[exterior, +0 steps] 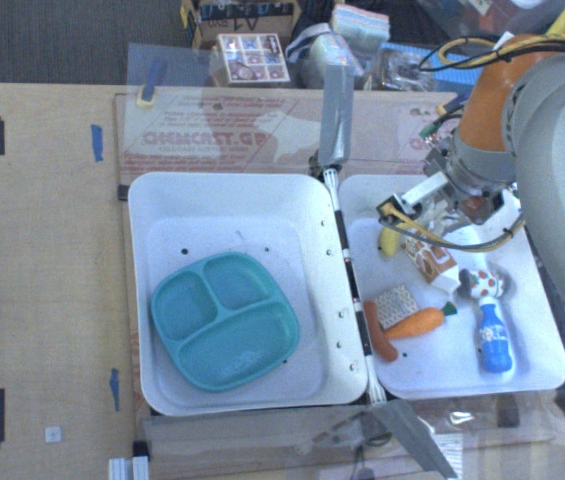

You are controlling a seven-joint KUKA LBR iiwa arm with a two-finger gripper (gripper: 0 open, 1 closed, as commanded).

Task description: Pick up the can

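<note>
Starting at the left, the tabletop (42, 268) was bare wood beside the left bin (182, 218), which held a teal divided plate (225, 318). Across the divider, the right bin (432, 366) carried the clutter: a red-orange piece (379, 336) by the divider, a grey textured block (394, 306) touching a toy carrot (417, 323), a yellow piece (389, 241) further back, and a blue bottle (495, 340) toward the right. The can (430, 261) (judged to be the small brown-and-white printed thing, too blurred to be sure) lay near the bin's middle, just below the gripper (440, 218). Whether the jaws were spread or closed could not be told. The step in hand looked like the approach. The next move called for centring over the can and descending without nudging the yellow piece beside it.
</note>
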